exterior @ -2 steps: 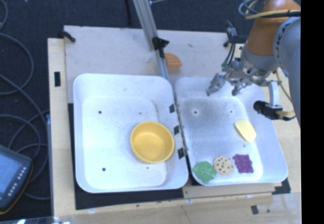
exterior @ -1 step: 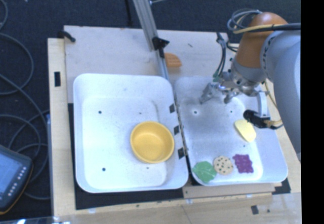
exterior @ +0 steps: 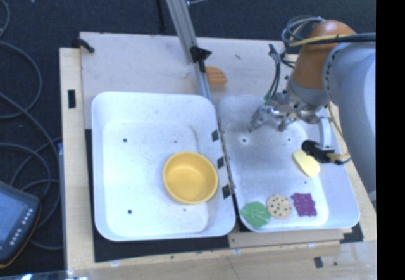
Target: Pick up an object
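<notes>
My gripper (exterior: pixel 269 118) hangs over the far part of the right bin (exterior: pixel 253 152), its fingers spread open with nothing between them. A pale yellow block (exterior: pixel 305 163) lies to the gripper's right and nearer the front. Along the right bin's front edge sit a green disc (exterior: pixel 255 214), a speckled cookie (exterior: pixel 278 206) and a purple piece (exterior: pixel 304 204). A yellow bowl (exterior: pixel 189 177) stands in the left bin (exterior: pixel 126 158).
A metal pole (exterior: pixel 183 25) slants up from the gap between the bins at the back. An orange object (exterior: pixel 216 76) lies on the bench behind the bins. Cables and a tablet (exterior: pixel 16 218) lie on the floor at left.
</notes>
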